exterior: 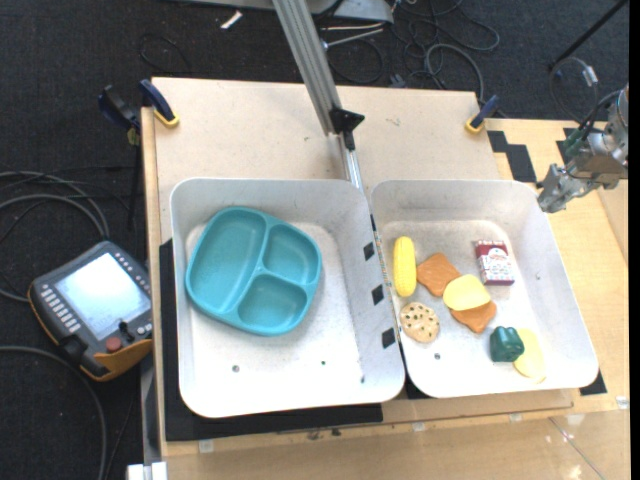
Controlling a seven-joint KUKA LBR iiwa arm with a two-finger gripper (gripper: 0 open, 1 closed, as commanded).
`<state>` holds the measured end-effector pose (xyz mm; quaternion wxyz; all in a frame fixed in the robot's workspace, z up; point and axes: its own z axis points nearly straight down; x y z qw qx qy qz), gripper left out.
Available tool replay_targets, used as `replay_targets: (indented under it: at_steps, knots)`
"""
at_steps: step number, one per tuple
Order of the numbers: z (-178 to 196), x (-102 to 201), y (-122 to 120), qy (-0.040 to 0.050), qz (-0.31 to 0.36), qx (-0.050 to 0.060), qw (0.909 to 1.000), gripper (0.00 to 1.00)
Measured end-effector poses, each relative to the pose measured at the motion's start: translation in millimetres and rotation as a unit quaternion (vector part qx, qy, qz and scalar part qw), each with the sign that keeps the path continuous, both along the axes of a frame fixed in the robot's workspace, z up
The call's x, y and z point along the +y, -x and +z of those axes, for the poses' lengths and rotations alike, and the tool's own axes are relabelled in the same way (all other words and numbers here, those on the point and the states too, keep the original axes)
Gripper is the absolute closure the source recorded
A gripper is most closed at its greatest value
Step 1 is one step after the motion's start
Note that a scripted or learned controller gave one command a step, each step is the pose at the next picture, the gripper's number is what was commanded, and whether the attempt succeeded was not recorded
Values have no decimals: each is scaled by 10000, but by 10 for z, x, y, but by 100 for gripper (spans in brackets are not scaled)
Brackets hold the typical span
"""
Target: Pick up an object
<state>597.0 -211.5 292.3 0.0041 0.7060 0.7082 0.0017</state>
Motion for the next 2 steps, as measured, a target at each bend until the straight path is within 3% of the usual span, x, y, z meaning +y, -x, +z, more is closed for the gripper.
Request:
replay_targets:
  at_steps: [1, 2]
  knots:
    - [72, 2, -10, -9, 0, 24, 10000, 100]
    - [-118, 522, 112, -26, 19, 53, 10000, 100]
